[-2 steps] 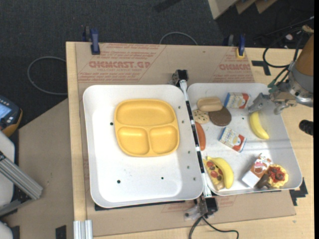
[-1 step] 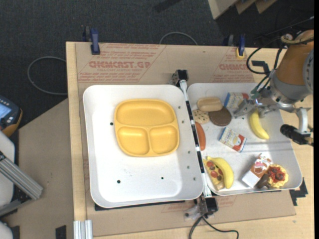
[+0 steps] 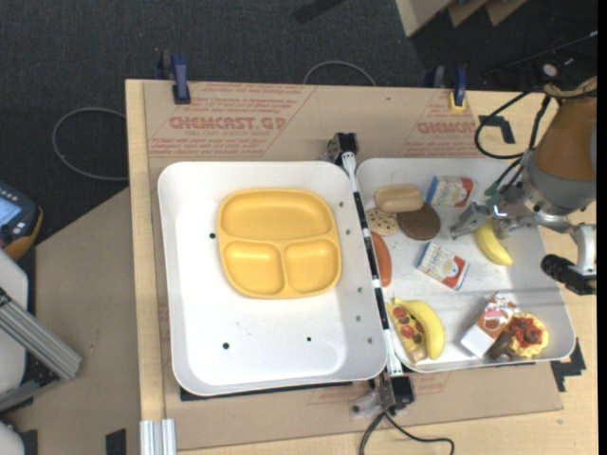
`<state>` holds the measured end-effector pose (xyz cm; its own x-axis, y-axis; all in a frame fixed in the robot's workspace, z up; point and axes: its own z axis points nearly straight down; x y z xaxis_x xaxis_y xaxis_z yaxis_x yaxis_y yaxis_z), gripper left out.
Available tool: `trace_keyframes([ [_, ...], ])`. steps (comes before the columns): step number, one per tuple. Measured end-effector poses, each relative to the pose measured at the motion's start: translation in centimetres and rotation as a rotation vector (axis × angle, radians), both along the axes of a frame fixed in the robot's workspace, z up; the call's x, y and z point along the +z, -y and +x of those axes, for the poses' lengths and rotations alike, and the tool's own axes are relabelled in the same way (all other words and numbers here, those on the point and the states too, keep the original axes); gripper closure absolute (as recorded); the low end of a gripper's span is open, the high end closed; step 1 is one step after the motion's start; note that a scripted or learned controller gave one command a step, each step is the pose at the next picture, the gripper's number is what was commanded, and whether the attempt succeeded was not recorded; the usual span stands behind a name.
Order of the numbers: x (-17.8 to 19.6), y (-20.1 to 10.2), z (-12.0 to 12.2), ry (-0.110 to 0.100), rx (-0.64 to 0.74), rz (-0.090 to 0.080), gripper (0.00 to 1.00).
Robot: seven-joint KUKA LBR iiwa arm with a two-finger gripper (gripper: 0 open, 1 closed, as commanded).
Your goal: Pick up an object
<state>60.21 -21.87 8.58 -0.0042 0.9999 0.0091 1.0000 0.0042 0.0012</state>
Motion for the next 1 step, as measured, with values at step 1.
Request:
trace_keyframes([
  [1,-0.04,-5.25,5.44,0.005,0.002,-0.011,0.0],
])
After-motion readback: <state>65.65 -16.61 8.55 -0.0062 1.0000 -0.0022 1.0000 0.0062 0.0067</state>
